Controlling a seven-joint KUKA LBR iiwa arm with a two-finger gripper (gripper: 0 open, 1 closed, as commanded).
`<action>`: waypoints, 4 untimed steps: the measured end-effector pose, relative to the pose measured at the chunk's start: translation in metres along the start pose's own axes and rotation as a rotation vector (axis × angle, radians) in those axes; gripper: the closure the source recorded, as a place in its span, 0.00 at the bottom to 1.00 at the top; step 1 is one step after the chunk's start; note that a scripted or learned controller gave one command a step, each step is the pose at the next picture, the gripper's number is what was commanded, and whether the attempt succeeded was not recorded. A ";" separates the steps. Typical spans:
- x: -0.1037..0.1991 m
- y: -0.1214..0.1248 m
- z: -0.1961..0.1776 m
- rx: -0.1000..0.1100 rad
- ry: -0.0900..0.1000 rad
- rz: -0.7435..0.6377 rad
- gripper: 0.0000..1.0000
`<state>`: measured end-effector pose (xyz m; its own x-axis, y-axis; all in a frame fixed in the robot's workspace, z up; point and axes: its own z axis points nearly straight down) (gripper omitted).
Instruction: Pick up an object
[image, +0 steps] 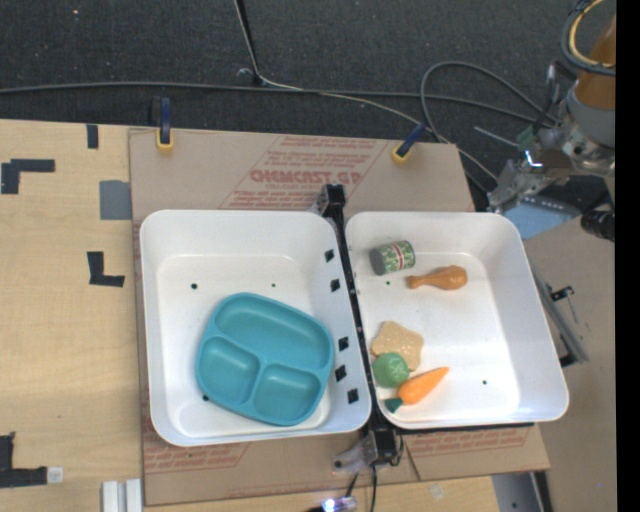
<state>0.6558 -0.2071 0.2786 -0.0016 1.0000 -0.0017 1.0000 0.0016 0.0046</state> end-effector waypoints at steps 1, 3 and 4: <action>0.056 0.008 0.015 0.005 0.002 -0.004 1.00; 0.161 -0.002 0.032 0.007 0.003 -0.004 1.00; 0.217 0.004 0.046 0.008 0.002 -0.003 1.00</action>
